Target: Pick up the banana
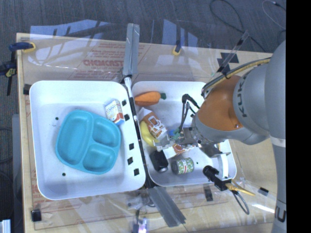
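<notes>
1. We see the curved yellow banana lying in the right white bin, against its left wall, partly under an orange-and-white snack packet.
2. We find the gripper near it, low over the clutter; we cannot tell how its jaws stand.
3. An orange plastic carrot lies behind, a green-labelled can in front.
4. The left white bin holds 1 blue divided plate.
</notes>
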Robot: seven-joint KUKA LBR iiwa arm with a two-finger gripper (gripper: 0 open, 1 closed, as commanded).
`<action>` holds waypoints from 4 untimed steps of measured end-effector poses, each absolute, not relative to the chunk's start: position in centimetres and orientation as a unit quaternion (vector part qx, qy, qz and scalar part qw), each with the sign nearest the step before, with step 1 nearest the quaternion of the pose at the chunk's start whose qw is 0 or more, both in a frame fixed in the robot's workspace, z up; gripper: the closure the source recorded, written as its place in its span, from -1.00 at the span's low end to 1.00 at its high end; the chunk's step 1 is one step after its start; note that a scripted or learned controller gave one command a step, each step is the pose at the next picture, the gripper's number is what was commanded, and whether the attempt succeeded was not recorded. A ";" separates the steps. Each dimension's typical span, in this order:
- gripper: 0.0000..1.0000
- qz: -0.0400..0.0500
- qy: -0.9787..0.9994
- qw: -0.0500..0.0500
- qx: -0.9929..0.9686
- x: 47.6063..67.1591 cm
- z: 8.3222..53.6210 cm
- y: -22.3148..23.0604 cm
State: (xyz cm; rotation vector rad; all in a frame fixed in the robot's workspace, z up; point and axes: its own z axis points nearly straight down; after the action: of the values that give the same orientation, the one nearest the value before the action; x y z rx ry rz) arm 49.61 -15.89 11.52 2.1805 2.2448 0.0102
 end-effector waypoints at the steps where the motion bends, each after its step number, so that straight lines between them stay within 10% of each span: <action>1: -1.00 0.006 0.580 0.013 0.814 54.0 10.5 -11.6; 2: 1.00 0.006 0.581 0.016 0.814 54.2 11.8 -12.0; 3: 1.00 0.003 0.873 0.028 0.487 52.2 11.0 -10.8; 4: 1.00 -0.002 0.786 -0.003 0.618 50.5 18.9 -4.3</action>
State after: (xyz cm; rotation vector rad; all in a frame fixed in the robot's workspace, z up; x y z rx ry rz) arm 50.55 -4.25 18.92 1.9461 2.4731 -0.0068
